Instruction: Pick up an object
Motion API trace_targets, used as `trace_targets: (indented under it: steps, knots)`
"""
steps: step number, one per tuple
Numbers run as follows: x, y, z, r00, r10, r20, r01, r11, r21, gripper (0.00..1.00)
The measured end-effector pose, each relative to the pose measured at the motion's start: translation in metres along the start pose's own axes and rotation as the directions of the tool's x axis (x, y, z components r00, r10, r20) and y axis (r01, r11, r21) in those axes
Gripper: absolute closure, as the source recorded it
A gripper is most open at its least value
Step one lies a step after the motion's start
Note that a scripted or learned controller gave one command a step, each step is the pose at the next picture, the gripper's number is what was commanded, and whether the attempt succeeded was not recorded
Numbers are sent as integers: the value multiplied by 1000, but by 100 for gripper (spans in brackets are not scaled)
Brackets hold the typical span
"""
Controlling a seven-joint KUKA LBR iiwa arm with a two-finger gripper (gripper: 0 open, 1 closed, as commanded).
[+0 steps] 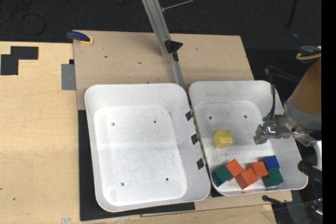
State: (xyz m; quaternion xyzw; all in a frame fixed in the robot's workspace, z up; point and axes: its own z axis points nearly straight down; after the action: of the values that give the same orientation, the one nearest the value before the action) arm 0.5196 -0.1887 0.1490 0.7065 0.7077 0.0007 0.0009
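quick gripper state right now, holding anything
gripper: cannot be told; it hangs over the right bin, right of the yellow block, nothing seen in it.

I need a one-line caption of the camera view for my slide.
Tool above the right white bin, beside a yellow block; orange, green and blue blocks cluster at the near edge.

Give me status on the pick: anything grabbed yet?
Done: the arm has reached into the right bin, with the hand over its right side. In hand: nothing visibly; no object shows at the hand. Left: the whole grasp and lift. The yellow block lies apart to the hand's left, and the orange, green and blue blocks sit clustered at the bin's near edge.
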Motion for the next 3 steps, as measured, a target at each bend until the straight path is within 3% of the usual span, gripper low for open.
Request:
trace_targets:
  steps: [1, 2, 3]
  knots:
    - [2, 7, -61, 1000, 0, 1, 0, 1000, -2, 100]
    - [2, 7, -62, 1000, -2, -1, 2, 1000, 4, 100]
    - [49, 29, -55, 1000, -3, -2, 3, 1000, 3, 100]
